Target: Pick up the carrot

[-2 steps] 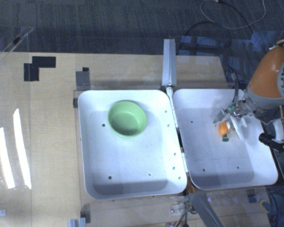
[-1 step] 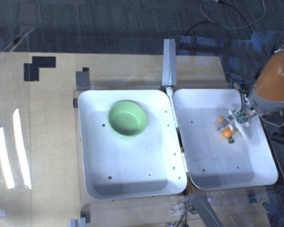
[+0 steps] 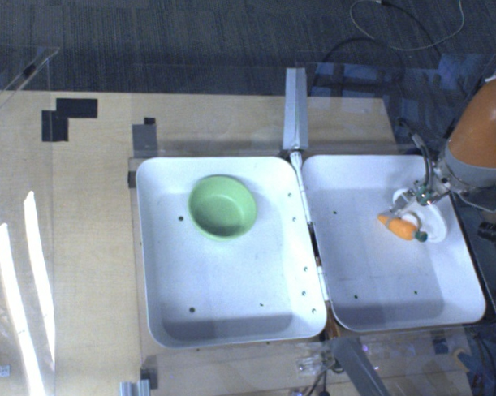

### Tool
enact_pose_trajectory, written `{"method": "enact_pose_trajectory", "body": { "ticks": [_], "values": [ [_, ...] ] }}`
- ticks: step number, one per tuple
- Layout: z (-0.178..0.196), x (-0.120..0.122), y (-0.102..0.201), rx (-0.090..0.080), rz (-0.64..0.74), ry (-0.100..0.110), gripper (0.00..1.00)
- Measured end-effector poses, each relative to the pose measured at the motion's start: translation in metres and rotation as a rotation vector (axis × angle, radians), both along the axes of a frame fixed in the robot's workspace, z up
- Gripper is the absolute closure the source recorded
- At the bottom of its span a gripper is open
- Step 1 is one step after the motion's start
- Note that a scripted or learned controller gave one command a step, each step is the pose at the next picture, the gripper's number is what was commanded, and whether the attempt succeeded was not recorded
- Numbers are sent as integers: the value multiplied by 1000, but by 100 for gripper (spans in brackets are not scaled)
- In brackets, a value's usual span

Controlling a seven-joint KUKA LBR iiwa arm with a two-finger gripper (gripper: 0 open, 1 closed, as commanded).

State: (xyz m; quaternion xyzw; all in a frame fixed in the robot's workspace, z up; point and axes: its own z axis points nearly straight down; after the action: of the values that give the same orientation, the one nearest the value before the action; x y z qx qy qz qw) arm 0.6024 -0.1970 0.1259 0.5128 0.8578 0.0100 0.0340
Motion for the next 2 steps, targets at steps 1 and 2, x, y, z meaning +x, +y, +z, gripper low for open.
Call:
{"method": "enact_pose_trajectory", "body": {
  "ticks": [1,2],
  "values": [
    [-5,-3,1,3,0,10,0],
    [-31,-36,29,4,68,41,0]
  ]
}}
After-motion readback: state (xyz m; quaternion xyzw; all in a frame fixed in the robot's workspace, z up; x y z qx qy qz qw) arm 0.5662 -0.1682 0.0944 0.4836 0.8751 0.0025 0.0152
